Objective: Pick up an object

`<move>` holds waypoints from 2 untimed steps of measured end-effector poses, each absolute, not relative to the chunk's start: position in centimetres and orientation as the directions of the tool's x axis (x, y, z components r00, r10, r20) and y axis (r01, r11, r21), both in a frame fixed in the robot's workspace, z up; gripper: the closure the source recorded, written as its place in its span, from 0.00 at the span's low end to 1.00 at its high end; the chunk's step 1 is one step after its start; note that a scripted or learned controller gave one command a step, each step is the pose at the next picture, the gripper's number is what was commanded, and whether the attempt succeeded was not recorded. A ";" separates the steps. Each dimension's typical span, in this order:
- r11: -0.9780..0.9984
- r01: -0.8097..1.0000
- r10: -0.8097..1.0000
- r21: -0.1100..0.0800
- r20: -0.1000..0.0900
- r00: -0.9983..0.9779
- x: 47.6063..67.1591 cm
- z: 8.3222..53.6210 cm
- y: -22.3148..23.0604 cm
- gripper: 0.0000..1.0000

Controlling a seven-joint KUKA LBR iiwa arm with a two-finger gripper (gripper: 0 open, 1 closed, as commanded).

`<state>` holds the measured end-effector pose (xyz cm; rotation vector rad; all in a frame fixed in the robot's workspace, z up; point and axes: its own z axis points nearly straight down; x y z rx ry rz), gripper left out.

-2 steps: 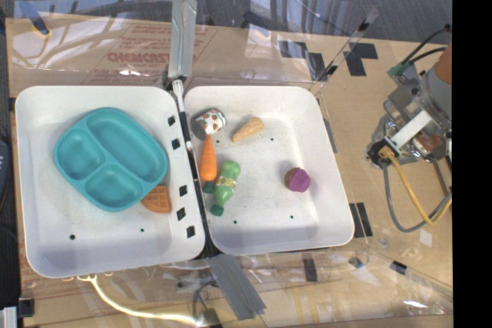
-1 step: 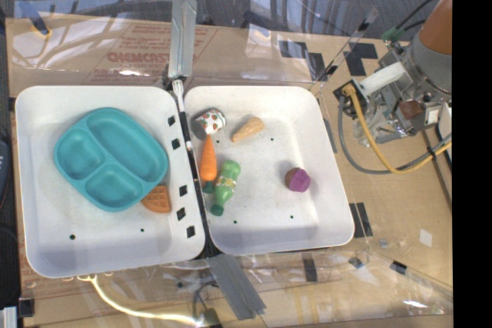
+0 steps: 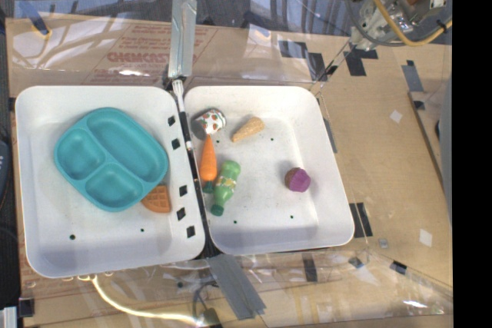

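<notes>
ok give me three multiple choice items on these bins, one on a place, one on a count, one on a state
1. Where is the purple ball?
A. left bin
B. right bin
C. on the cardboard

2. How many compartments does the teal plate have?
A. two
B. three
C. five

3. How does the plate sit?
A. right way up, flat in the left bin
B. flipped over
C. propped on the bin wall

Answers:
1. B, it lies alone toward the right side of the right bin.
2. B, one long section and two smaller ones show.
3. A, its hollows face up, with the waffle piece at its lower edge.
</notes>
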<state>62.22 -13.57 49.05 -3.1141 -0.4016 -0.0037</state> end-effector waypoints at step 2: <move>-0.977 0.213 0.213 -0.006 -0.008 0.977 57.3 45.3 -18.7 1.00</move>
